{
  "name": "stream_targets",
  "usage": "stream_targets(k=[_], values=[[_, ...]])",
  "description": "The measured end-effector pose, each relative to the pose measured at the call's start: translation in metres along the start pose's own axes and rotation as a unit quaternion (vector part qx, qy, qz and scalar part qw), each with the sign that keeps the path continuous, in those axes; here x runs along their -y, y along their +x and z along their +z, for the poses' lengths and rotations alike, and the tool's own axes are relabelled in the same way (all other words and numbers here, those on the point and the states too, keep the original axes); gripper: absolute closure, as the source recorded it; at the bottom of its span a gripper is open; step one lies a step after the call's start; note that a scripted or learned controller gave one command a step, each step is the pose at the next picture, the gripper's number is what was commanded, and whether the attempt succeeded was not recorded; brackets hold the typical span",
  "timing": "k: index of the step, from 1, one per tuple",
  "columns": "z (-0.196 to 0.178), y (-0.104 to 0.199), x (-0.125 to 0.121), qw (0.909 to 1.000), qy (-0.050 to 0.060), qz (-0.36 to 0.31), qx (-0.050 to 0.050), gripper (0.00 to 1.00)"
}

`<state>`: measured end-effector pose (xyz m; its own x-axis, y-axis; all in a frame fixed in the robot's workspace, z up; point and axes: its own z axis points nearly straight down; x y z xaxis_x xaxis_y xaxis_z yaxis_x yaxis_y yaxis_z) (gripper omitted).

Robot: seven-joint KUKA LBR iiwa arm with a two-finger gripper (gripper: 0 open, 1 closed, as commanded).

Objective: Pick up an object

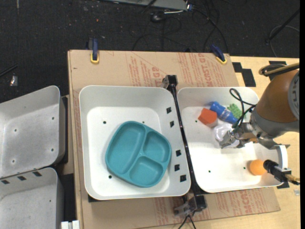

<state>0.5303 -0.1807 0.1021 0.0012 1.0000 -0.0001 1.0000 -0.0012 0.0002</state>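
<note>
Jaws (228, 140), state unclear, near one orange block (207, 116), one orange ball (256, 167).

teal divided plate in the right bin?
No, the teal divided plate lies in the left bin; the right bin holds the smaller items.

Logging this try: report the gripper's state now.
Gripper: low in the right bin beside the orange block; open or shut cannot be told.

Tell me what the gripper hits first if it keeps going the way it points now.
Probably the right bin's floor: the gripper points left and down. The orange block and blue object lie just beyond its tip, but depth is unclear.
</note>
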Motion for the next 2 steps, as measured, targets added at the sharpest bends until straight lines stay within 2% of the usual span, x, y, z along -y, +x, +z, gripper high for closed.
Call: stream_targets(k=[2], values=[[-0.109,-0.005,-0.011,1.0000,-0.003,-0.002,0.001,1.00]])
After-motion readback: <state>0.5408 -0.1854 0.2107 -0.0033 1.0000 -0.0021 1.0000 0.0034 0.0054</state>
